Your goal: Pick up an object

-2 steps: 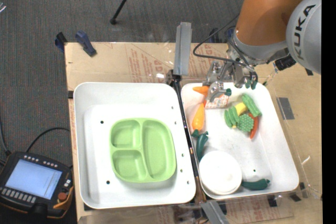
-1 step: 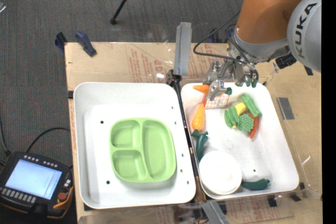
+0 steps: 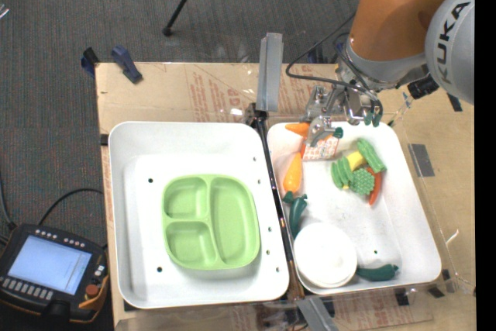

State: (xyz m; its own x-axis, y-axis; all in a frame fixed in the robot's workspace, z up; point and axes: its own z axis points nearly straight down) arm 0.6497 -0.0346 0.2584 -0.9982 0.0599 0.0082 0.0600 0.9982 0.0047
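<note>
My gripper (image 3: 322, 125) hangs over the far left corner of the right bin (image 3: 411, 244), just above a small pink and white packet (image 3: 321, 149). An orange carrot (image 3: 292, 173) lies along the bin's left wall, and a second orange piece (image 3: 295, 129) sits at the far corner. To the right lies a cluster of green toy vegetables (image 3: 363, 179) with a yellow piece (image 3: 354, 160). A stack of white plates (image 3: 325, 254) fills the near left of this bin. A dark green pepper (image 3: 296, 208) and a dark green cucumber (image 3: 378, 272) lie close to the stack.
The left bin (image 3: 132, 167) holds a light green divided tray (image 3: 211, 222). A grey post (image 3: 270, 81) rises between the bins at the back. A teach pendant (image 3: 50, 267) sits off the bench at lower left. Blue clamps (image 3: 124, 62) grip the bench's far left corner.
</note>
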